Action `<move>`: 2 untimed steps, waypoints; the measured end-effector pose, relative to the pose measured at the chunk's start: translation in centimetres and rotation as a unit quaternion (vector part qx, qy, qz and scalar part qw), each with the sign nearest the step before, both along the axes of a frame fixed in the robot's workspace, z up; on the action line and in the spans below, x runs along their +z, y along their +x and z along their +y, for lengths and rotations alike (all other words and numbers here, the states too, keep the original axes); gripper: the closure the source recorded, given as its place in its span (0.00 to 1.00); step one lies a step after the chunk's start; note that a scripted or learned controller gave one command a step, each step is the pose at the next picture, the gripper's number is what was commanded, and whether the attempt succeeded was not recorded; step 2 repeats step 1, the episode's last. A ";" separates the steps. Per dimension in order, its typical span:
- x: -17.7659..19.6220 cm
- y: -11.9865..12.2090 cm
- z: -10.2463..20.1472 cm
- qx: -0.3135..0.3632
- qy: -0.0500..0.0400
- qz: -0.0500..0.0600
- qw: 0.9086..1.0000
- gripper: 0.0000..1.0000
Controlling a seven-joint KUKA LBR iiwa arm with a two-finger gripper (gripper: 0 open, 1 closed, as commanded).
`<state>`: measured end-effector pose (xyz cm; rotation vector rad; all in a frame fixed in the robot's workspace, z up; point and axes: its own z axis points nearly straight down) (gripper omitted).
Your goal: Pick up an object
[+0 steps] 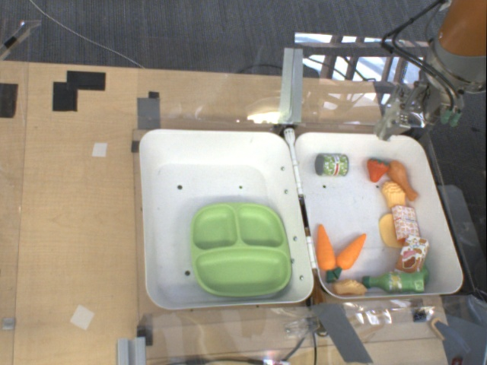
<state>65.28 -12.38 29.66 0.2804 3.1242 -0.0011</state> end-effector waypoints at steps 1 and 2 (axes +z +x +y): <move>0.4 0.1 0.2 0.002 0.000 -0.003 1.000 0.00; 0.4 0.1 0.2 0.002 0.000 -0.003 1.000 0.00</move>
